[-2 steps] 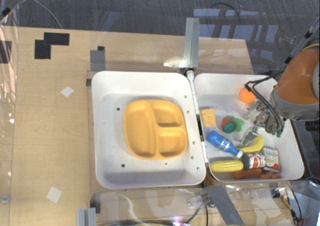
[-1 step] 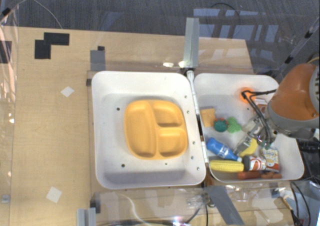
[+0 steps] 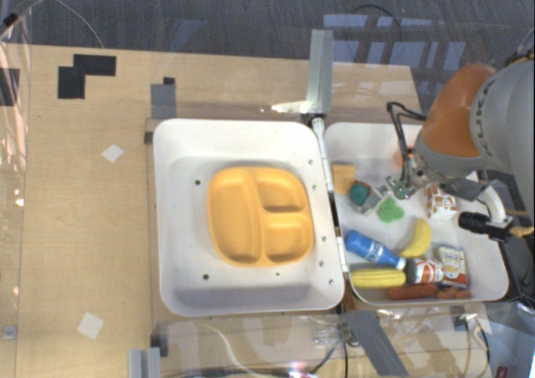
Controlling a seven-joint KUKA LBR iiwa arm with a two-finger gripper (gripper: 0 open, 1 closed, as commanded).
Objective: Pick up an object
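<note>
Toys (image 3: 401, 255) crowding right bin's (image 3: 364, 135) near edge

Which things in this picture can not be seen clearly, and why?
- Tool, camera view: small and partly under the arm; its grip cannot be read.
- Carton: label too small to read.
- Right bin: its far right part is covered by the arm.
- Red toy near the rim: partly behind the corn.

We see two white bins (image 3: 167, 201) on a pale wood-grain bench (image 3: 75, 201) marked with black patches (image 3: 84, 74) — the left bin holds a yellow-orange divided tray (image 3: 259, 216). In the right bin lie a yellow banana (image 3: 417, 237), a blue bottle (image 3: 372, 248), a green piece (image 3: 389, 210), a teal one (image 3: 359, 194) and a yellow corn cob (image 3: 376, 278). The arm (image 3: 493, 125) is grey with an orange band — the floor beyond is dark grey.
</note>
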